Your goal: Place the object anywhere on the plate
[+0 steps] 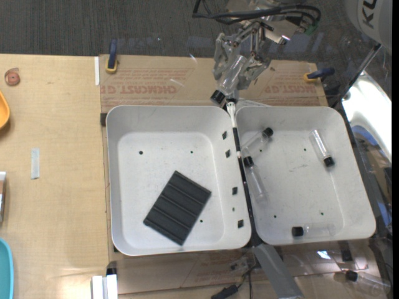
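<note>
The gripper (235, 73) hangs over the far edge of the counter's two bins, right above where they meet, its fingers closed on a clear tube (223, 89) that slants down with its black cap lowest, just above the rims. The black ribbed plate (179, 206) lies tilted near the left bin's (112, 167) near edge, well apart from the tube. In the right bin (349, 142) four loose tubes (321, 147) lie scattered, one along its near edge.
</note>
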